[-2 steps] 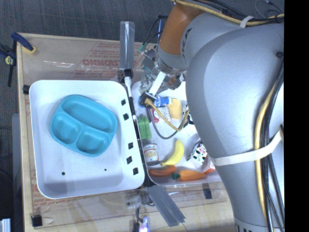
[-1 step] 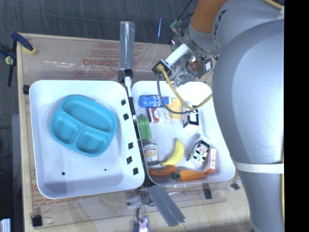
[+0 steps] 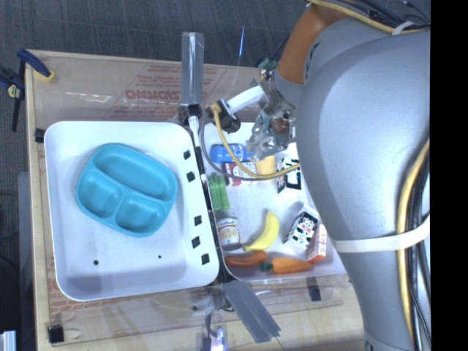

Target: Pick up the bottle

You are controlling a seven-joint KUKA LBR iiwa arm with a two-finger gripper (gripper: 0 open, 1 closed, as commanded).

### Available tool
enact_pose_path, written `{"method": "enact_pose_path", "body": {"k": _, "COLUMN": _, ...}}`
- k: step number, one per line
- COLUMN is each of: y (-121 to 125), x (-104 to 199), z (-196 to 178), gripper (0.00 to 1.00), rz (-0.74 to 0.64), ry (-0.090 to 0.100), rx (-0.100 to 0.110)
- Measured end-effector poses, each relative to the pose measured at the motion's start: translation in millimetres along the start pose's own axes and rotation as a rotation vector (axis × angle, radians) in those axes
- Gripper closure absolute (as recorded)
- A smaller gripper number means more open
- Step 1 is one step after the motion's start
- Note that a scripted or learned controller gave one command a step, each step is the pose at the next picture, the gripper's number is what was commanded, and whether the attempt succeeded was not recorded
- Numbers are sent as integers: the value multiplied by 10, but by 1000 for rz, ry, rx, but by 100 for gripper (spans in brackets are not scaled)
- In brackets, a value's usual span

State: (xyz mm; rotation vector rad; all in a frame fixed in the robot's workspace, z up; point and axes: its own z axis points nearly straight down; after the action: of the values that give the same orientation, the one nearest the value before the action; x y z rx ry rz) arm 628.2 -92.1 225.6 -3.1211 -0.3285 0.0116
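the bottle (image 3: 221, 153), small and blue, lies on its side at the far end of the right bin (image 3: 256, 199), just left of the end effector (image 3: 267, 143), whose grip, clenched or released, cannot be told, and the red print on the desk (image 3: 102, 79) is too blurred to read.

right bin (image 3: 247, 207): far side hidden under arm (image 3: 365, 159) | hand (image 3: 265, 147): blurred against clutter | blue item (image 3: 221, 153): unidentifiable
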Motion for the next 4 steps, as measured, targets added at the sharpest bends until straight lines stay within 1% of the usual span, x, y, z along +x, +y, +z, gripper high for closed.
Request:
{"method": "enact_pose_path", "body": {"k": 1, "y": -479, "x": -156, "z": 352, "gripper": 100, "rz": -89, "ry": 1, "rx": 0}}
{"method": "enact_pose_path", "body": {"k": 2, "y": -869, "x": 196, "z": -54, "gripper": 100, "rz": -38, "ry": 4, "rx": -2}}
{"method": "enact_pose_path", "body": {"k": 3, "y": -184, "x": -58, "z": 296, "gripper": 100, "rz": -102, "ry": 0, "rx": 2}}
{"method": "enact_pose_path", "body": {"k": 4, "y": -738, "x": -221, "z": 356, "gripper": 100, "rz": -420, "ry": 0, "rx": 1}}
